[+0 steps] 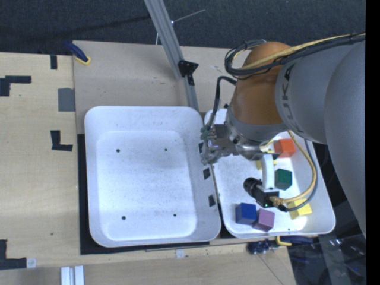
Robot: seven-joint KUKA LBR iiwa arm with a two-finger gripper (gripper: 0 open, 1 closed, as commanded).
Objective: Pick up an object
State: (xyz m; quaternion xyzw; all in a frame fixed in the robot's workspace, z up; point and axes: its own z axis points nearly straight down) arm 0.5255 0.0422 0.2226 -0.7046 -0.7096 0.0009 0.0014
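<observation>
Looking down on the surface [35, 177], we see the objects gathered in the right bin [323, 218]: an orange block [286, 147], a green block [284, 179], a blue block [246, 213], a purple block [265, 219] and a yellow piece [301, 210]. They all lie toward the near and right side of that bin, while the gripper [209, 150] sits at its far left edge, close against the wall shared with the left bin [95, 123]. The blue and purple blocks touch each other and lie well below the gripper; the orange and green blocks are off to its right, past the wrist.

We see the arm [320, 82] reaching in from the right, its orange band [258, 88] bulking above the wrist and hiding much of the right bin's upper part. Cables [309, 177] loop from the wrist down over the bin.

We cannot tell how the gripper is set, since the wrist covers it, and we see no object in it.
</observation>
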